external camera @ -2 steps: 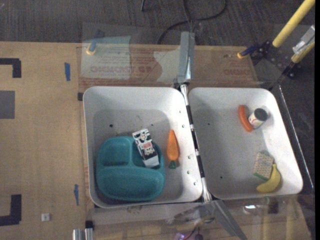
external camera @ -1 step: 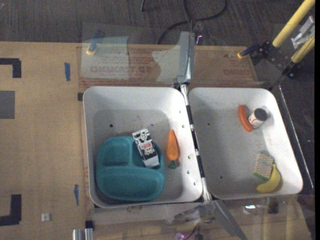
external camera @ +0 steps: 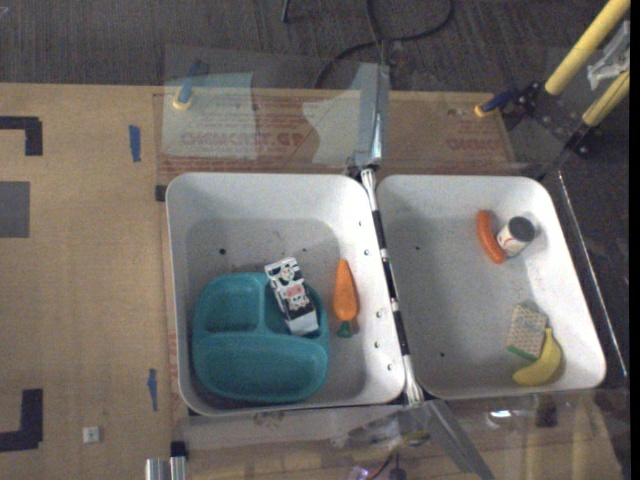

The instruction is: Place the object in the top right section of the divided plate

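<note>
A: In the left bin [external camera: 200, 218], at the plate's [external camera: 255, 353] top right section, the carton [external camera: 291, 296] lies tilted.
B: And the gripper?
A: Can't tell; a carrot [external camera: 345, 296] lies just beside.

This was a robotics lab or test cell, not a home. The flat tan tabletop [external camera: 80, 298] carried black corner marks and strips of blue tape [external camera: 134, 143], the sort used for laying out positions. Two shallow white plastic bins [external camera: 262, 190] sat side by side, joined along a metal divider, with a clear plastic sheet [external camera: 250, 118] standing behind them. Inside lay toy-like items: a teal divided plate [external camera: 245, 358], an orange plastic carrot [external camera: 345, 293], a yellow plastic banana [external camera: 540, 363]. Black cable [external camera: 400, 13] looped over dark grey carpet beyond, and yellow poles [external camera: 590, 33] with clamps stood at the upper right.
</note>
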Available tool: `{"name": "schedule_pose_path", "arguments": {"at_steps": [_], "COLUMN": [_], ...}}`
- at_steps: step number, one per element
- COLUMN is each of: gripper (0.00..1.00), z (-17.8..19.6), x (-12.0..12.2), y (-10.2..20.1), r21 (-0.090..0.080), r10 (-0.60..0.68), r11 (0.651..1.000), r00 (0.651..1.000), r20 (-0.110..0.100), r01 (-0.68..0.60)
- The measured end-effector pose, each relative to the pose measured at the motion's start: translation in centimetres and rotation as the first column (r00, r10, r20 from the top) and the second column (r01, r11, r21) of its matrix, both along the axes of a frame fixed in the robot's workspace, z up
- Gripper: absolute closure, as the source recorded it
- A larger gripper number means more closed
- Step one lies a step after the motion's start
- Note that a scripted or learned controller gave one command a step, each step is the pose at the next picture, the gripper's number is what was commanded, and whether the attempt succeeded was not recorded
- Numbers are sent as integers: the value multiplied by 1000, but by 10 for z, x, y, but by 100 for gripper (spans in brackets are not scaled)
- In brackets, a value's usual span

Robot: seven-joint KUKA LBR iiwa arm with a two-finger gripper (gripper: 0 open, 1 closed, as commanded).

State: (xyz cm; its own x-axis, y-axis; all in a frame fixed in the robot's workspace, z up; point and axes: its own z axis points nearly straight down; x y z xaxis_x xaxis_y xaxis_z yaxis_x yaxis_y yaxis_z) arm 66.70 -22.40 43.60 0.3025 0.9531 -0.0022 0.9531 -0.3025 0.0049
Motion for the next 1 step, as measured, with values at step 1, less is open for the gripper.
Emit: {"name": "schedule_pose_path", "arguments": {"at_steps": [1], "gripper": [0], "z": [-22], "x": [-1], "y": [17], "r21": [3], "r10": [87], "r11": [996], "r00": [996], "r20": [-5], "r01": [-87]}}
